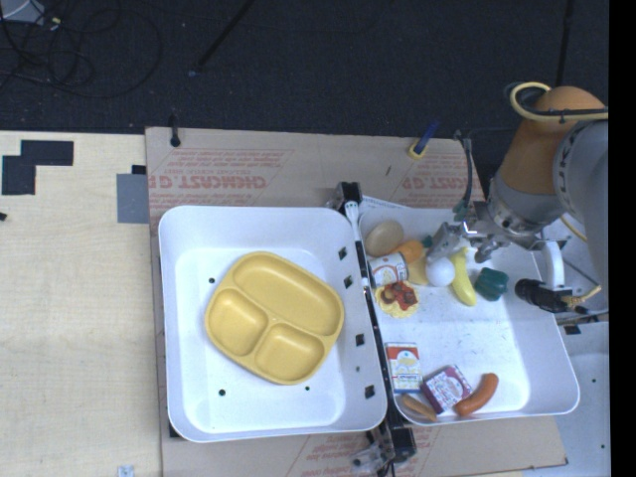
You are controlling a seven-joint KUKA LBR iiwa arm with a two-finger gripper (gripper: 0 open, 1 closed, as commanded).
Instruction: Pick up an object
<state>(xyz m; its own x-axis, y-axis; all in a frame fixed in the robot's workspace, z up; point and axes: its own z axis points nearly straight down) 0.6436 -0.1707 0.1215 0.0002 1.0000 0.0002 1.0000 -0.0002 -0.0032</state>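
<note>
Target (judged): banana (463,282), yellow, lying roughly lengthwise in upper part of right bin (556,376); task names no item, so this is a guess from where the gripper sits.
Gripper (459,241): low over the bin's upper area, just above the banana's top end and the white egg (439,270). Metal fingers look spread, nothing seen between them; partly blurred, so contact w/ banana can't be confirmed.
Close neighbours: egg just left of banana, nearly touching; dark green block (490,284) just right of it; orange item (415,273) behind the egg.
Further left: tan round item (385,237) near the divider; small can w/ red label (389,269) below it; red-and-yellow flat piece (399,298) below that.
Bin's near end: carton (402,368), dark red packet (447,387), sausage (475,395), hot dog (416,406), all well apart from the gripper.
Left bin (189,266): holds a yellow divided plate (274,315), not involved.
Arm (542,167): grey w/ orange band, reaching in from the right.
Risk 1: cluster is tight, so a finger may land on egg or green block and shove them instead of closing on banana.
Risk 2: banana is curved and smooth; an end-on pinch could let it slip or swing out on lift.
Risk 3: egg is round, may roll off if nudged and knock neighbours.
Progress (judged): nothing lifted yet.
</note>
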